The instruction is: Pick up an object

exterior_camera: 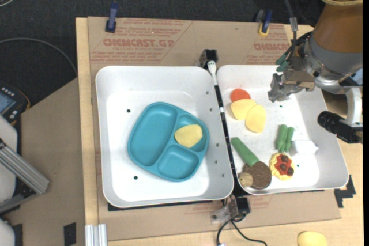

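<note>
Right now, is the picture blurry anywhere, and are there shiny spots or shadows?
Camera view: mostly sharp, since the print on the brown board reads clearly; the gripper looks a little soft; lighting is even, with only faint shadows beside the blue plate and no strong glare on the white bins.

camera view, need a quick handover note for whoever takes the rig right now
Gripper: over the upper part of the right bin, nothing seen between its fingers.
Right bin: orange piece, two yellow pieces, green sticks, green pod, brown disc, small pizza toy.
Left bin: blue divided plate with a yellow piece in a compartment.
Done: no pick yet. Left: grasp and lift one object.
</note>
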### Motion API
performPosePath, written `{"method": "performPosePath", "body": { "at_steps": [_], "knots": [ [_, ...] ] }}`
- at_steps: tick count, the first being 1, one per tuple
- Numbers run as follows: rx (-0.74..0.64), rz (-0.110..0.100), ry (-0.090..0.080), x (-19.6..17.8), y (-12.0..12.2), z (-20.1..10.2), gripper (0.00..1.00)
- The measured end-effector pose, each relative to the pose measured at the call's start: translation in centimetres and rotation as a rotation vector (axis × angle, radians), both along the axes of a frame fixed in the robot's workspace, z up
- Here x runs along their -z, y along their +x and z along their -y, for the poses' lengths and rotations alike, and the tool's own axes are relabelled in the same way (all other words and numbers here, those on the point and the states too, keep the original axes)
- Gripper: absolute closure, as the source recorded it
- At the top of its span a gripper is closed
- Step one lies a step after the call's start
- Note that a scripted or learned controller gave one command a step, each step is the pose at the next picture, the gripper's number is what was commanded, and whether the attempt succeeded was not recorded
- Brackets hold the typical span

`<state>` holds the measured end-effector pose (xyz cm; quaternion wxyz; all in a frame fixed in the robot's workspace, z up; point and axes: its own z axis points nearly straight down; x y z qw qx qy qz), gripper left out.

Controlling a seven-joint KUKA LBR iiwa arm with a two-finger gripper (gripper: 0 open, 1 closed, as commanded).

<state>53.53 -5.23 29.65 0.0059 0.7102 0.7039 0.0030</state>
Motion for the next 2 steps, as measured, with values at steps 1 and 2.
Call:
{"method": "performPosePath", "body": {
  "at_steps": [1,2],
  "knots": [
    [-0.019,-0.009,0.008,-3.4,-4.7,-8.6,1.00],
    [-0.017,-0.020,0.006,1.8,-5.3,-15.7,1.00]
  ]
}}
